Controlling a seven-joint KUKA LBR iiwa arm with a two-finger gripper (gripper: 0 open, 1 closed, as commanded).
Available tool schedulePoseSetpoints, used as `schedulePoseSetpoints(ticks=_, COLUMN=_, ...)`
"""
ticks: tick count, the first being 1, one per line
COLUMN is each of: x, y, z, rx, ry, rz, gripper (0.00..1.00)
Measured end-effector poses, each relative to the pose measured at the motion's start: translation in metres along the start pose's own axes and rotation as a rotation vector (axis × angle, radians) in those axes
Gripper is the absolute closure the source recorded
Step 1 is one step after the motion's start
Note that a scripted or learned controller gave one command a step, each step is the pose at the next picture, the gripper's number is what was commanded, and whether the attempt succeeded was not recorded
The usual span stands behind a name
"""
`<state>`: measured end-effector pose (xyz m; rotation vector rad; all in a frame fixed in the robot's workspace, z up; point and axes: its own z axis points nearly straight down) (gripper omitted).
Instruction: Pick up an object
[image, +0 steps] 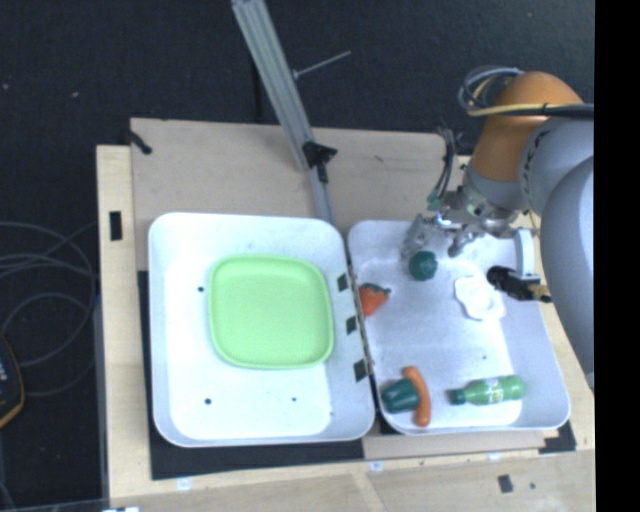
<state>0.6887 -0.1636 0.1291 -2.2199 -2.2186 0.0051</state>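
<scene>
Camera view: dark green ball (423, 265) lies just below the spread-open, empty gripper (437, 240) in the right bin (530, 400)

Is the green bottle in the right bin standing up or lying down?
Lying down. The green bottle rests lengthwise on the right bin floor, cap toward the left.

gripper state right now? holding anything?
End effector: fingers spread open, nothing between them. It sits just above the dark green ball in the right bin, no grasp visible.
</scene>
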Motion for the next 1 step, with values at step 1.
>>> schedulePoseSetpoints(ticks=1, x=-0.0006, y=-0.0002, z=0.0293, rx=-0.003, ry=-0.001, rz=-0.001, gripper=0.0)
